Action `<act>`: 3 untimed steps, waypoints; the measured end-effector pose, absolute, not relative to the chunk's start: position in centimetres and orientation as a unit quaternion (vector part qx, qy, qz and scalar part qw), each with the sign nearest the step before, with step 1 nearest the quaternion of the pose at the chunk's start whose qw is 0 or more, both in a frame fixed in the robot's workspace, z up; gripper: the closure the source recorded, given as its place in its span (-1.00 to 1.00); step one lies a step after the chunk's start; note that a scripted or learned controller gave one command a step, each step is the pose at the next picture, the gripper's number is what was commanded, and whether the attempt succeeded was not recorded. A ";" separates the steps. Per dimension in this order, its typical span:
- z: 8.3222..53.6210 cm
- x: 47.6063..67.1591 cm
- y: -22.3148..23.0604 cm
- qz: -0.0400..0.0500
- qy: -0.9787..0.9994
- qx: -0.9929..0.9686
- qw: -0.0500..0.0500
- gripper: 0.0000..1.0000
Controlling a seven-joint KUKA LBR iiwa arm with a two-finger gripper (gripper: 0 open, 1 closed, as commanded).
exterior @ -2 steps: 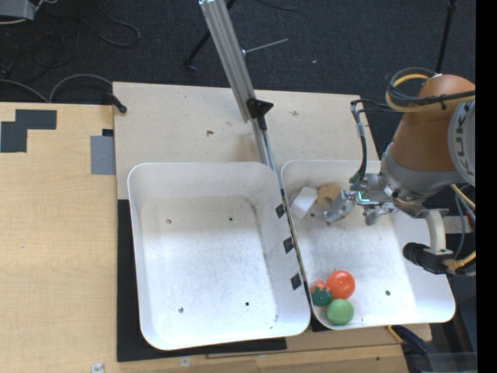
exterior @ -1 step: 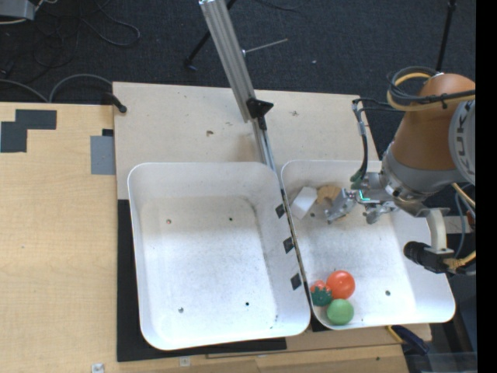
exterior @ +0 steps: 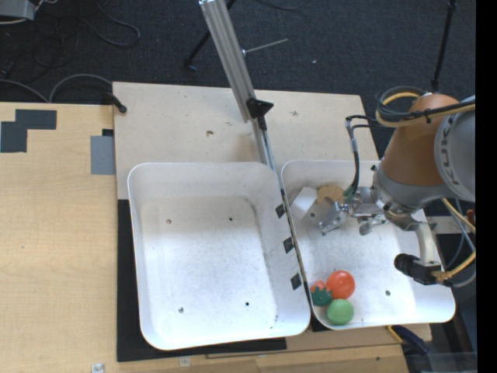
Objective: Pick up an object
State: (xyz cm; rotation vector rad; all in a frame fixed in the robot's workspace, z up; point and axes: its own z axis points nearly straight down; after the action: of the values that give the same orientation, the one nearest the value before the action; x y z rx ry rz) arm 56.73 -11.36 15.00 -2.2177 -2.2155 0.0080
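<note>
The left bin (exterior: 206,255) sits on the left side of the bench, and its wide white floor has lots of room, but the arm is not over it. A thin wall (exterior: 289,243) with small black clips stands between it and the right bin (exterior: 388,301), so things cannot roll across. In the right bin, three small things are bunched in the near corner by that wall: a little red and green piece (exterior: 318,292), a red ball (exterior: 340,284) just behind it, and a green ball (exterior: 339,311) in front. They touch or almost touch each other, and the wall and the front rim are very close, so there is little room to get around them there. Farther back, a pale grey block (exterior: 301,202) and a tan lump (exterior: 331,193) lie near the wall. The gripper (exterior: 332,222) is low, just beside these two, probably because the arm is trying for one of them. It looks a bit blurry, and I cannot tell how it is set or if it holds anything. To the right, the floor of the bin is bare, so the arm (exterior: 419,158) has open space on that side.
</note>
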 end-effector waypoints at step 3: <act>15.2 57.0 -11.9 0.000 -0.705 -0.709 0.000 1.00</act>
State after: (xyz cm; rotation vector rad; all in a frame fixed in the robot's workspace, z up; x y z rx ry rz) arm 57.02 -11.95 15.24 -2.2295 -2.2146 -0.0012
